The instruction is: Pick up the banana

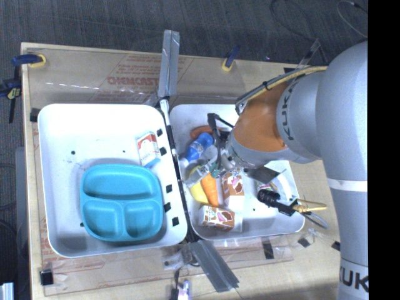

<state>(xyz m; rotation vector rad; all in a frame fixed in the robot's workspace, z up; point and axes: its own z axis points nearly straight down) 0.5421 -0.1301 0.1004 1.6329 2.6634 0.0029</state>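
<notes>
At nine o'clock sits the blue tray (122, 202) in the left bin (56, 136). In the right bin (284, 220), the banana (197, 192) lies touching the carrot (210, 190). Our gripper (220, 162) hangs at its one o'clock; how it stands we cannot tell. We should descend on the yellow alone, clear of the carrot.

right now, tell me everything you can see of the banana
Little of the banana shows: a yellow, smooth-skinned sliver in the right bin, close to that bin's left wall. It lies flat, running roughly along the wall. The carrot lies against its right side and covers part of it, a small printed carton sits just below its lower end, and a blue bottle lies above it. The hand is over the pile just above and right of it, not on it.
</notes>
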